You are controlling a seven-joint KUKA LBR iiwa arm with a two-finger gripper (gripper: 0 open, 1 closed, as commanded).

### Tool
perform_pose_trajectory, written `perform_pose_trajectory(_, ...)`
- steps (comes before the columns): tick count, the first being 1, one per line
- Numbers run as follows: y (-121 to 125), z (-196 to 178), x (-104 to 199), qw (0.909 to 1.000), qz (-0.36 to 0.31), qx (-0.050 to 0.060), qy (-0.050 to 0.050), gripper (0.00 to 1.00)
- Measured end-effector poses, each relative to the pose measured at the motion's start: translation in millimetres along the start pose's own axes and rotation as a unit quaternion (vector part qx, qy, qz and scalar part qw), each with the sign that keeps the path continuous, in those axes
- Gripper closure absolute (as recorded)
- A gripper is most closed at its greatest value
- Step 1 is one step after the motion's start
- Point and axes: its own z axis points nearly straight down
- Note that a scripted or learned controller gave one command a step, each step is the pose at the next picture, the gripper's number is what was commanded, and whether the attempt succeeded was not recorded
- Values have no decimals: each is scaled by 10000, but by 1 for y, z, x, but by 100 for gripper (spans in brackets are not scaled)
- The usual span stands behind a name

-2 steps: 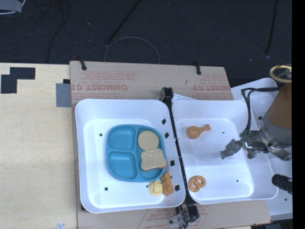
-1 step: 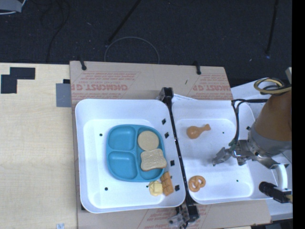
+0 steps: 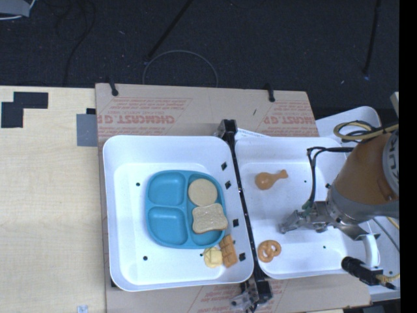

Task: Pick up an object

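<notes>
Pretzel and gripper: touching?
Apart. The camera view shows bare white bin floor between the gripper and the pretzel, which lies below it in the right bin.

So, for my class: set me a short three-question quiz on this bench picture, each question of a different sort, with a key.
1. True or false: the slice of toast lies on the blue divided plate.
2. Which bin holds the pretzel? A) the left bin B) the right bin
3. Fill in: the drumstick lies in the same bin as the robot's ____.

Key
1. True; it lies in a right-hand compartment, below the round flat piece.
2. B, near that bin's front edge.
3. hand, which sits low between drumstick and pretzel, touching neither.
</notes>
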Motion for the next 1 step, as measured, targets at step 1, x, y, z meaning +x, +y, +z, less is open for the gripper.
perform_pose_trajectory(1,1,-13,-1,10000,28,-9,2,100)
